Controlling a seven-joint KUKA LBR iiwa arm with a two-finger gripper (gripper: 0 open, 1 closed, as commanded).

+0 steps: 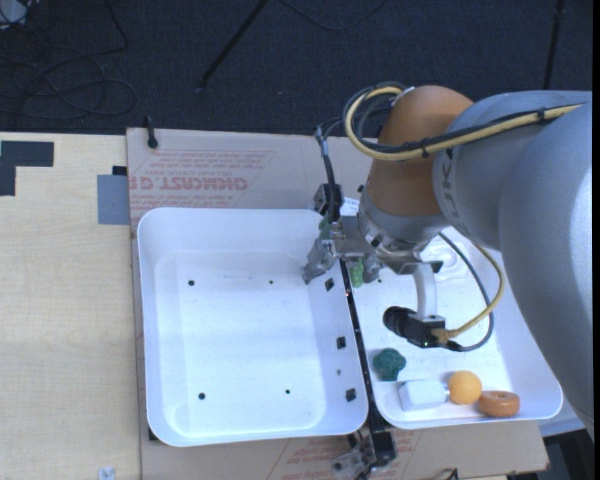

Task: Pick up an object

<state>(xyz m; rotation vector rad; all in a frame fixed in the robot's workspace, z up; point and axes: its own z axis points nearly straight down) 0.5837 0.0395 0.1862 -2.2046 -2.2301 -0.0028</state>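
- The tool hangs over the divide between the two white bins, and I can't tell how it's set.
- In the right bin, well below the tool: a dark green lump, a white block, an orange ball and an orange ring.
- The left bin sits on the worktop.

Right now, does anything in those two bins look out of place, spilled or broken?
Nothing looks spilled or broken. The end effector hangs over the divide between the bins rather than over any object. The green object, white block, yellow ball and orange ring sit bunched in the right bin's near corner.
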